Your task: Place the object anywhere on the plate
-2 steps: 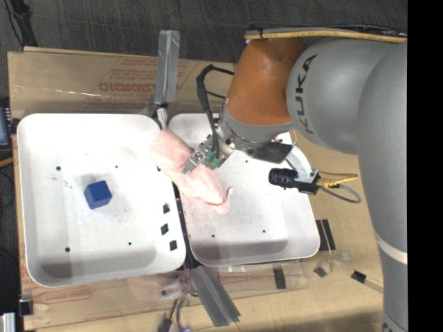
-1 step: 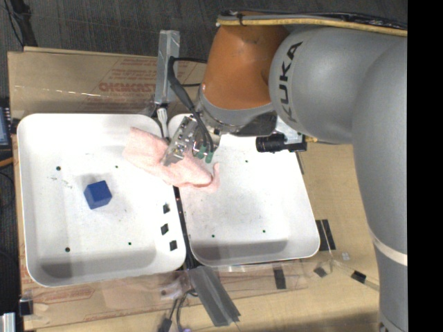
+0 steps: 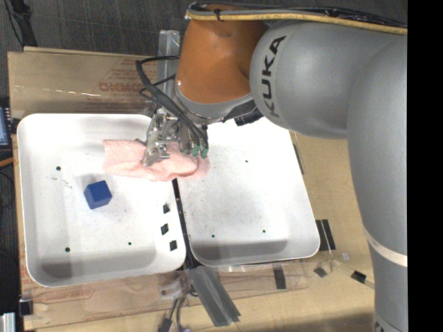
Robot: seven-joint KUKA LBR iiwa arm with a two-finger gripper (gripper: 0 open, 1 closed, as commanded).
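A small blue cube [image 3: 97,194] lies on the floor of the left bin [image 3: 41,254], left of centre. A pink, floppy, flat piece [image 3: 124,159] stretches from the left bin's upper middle across the divider into the right bin [image 3: 263,206]. My gripper [image 3: 160,148] hangs over the pink piece's right half, at or touching its top surface, up and to the right of the cube. The orange band and grey wrist hide the bins' far edge behind it.
Cardboard sheets lie under and behind both bins. The big grey arm covers the view's right side and top. Black tape marks and a grey bracket sit near the front of the divider between the bins.
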